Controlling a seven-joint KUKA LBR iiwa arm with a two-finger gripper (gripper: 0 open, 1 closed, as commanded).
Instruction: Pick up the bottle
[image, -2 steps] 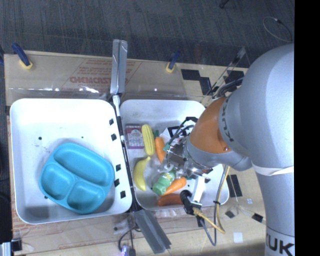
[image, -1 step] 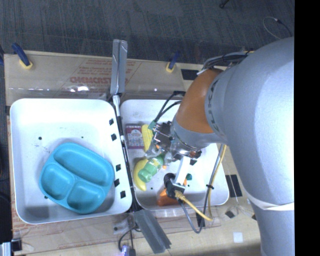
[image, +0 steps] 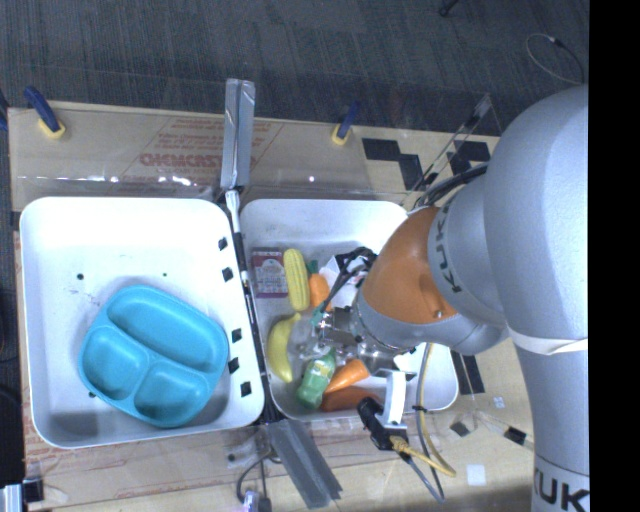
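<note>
**Reaching into the right bin, hand low over the bottle**

Leaning in from the right, the grey arm (image: 540, 220) with its orange band (image: 405, 275) bends down into the right bin (image: 330, 212), one of two shallow white bins side by side on the bench (image: 120, 140). The hand (image: 325, 345) sits at the middle of that bin, just above the bottle (image: 314, 382). The bottle is small and green (with a paler top), lying at the bin's near edge directly below the hand and apparently touching it. Whether the hand's two metal parts are apart or closed on the bottle cannot be told, since they blur into the clutter. A banana (image: 281, 350) lies just left of the bottle, a carrot (image: 347, 377) just right of it, and a corn cob (image: 296, 279) farther back. The left bin (image: 60, 230) holds a blue divided plate (image: 152, 353).
</note>
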